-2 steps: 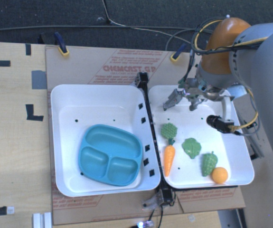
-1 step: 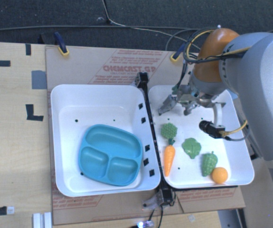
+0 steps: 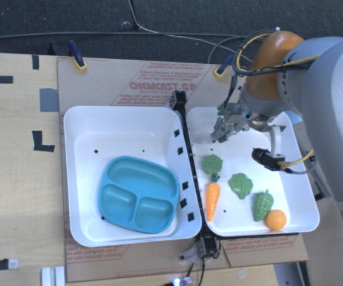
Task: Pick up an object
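Pale wooden bench [image 3: 16,159] with black tape marks, below a dark carpet [image 3: 52,11] at the far side. On the bench, a sheet of brown cardboard [image 3: 159,82] with red print, fixed at the far edge by 2 clamps [image 3: 76,57]. On the cardboard, 2 shallow white bins side by side, touching along a black joint in the middle.

In the left bin [image 3: 76,124], 1 blue tray [image 3: 139,193] with 3 compartments, lying flat and a little turned, near the front.

In the right bin [image 3: 237,218], 5 small toy foods, all in the near half. Next to the left wall, a piece of broccoli [image 3: 212,163], and just in front of it a carrot [image 3: 212,200] with the tip pointing to the near rim. To the right of the broccoli, a flat leafy green piece [image 3: 240,185]. Further right and nearer, a bumpy green fruit [image 3: 262,205], touching or almost touching an orange ball [image 3: 275,219] in the near right corner.

Reaching in from the right, the grey arm [image 3: 320,88] with the orange band [image 3: 272,58]. At its end, the gripper [image 3: 221,133], hanging over the far left part of the right bin, above bare white floor. Nearest food: the broccoli, apart from the gripper and closer to the camera. Open or closed: cannot tell from this angle. Nothing seen in its grasp; all 5 foods lying on the bin floor.
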You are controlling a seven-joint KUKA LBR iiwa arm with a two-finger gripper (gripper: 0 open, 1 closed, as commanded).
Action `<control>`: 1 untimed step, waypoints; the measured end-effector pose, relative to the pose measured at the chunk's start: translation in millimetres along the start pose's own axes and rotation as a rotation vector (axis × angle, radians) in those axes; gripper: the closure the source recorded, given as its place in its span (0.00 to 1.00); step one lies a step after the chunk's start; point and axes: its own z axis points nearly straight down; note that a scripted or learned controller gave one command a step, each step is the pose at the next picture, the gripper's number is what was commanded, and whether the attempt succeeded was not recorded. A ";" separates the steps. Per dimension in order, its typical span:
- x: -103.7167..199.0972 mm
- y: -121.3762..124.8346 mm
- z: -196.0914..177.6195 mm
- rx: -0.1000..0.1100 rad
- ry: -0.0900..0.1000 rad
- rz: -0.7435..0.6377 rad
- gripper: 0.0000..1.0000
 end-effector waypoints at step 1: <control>-3.3 -4.9 -60.1 -0.005 0.000 0.002 1.00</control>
